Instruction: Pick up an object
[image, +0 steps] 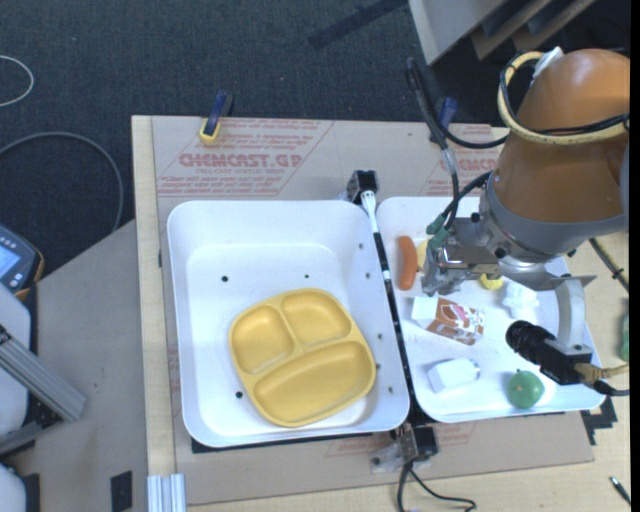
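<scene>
We look down at a slant on a bench (250, 160) topped with a pale brown board printed with red lettering, on a dark floor. A big robot arm (565, 150), grey with a wide orange band, reaches in from the right and covers the far right corner of the scene. Two shallow white bins sit side by side on the board, touching along their inner edges. The left bin (200, 240) holds one thing: a yellow plate (302, 355) with three compartments, lying flat and turned at an angle, toward the near side of the bin. The right bin (455, 402) holds the smaller things. The gripper (440, 275) hangs low over the far left part of this bin; we cannot tell whether it is open or closed, and we see nothing held in it. Just below the gripper lies a flat packet (457, 320), white with red-brown print. Just left of the gripper, near the bin's inner wall, lies an orange sausage (406, 262), pointing away from us. A white block (452, 375) lies nearer to us than the packet. A green ball (524, 388) sits by the near right rim. A white scrap (520, 298) and a tiny yellow piece (492, 282) lie close under the arm.
</scene>
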